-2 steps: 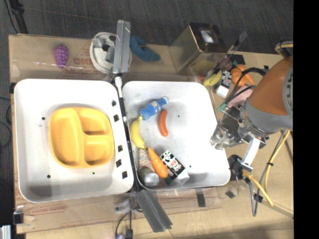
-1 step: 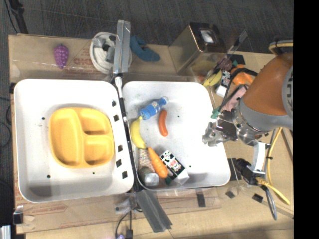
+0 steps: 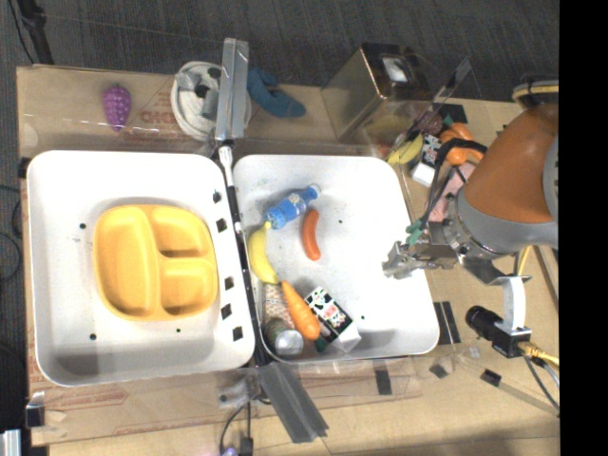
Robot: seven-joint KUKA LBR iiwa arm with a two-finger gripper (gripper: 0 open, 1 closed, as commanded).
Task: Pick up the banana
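The banana (image 3: 261, 256) lies against the right bin's (image 3: 380, 183) left wall, just below the blue bottle (image 3: 290, 207); the hand (image 3: 404, 259) hovers near the right rim, its opening impossible to tell; light, soft-skinned, curved; best grasped across its middle.
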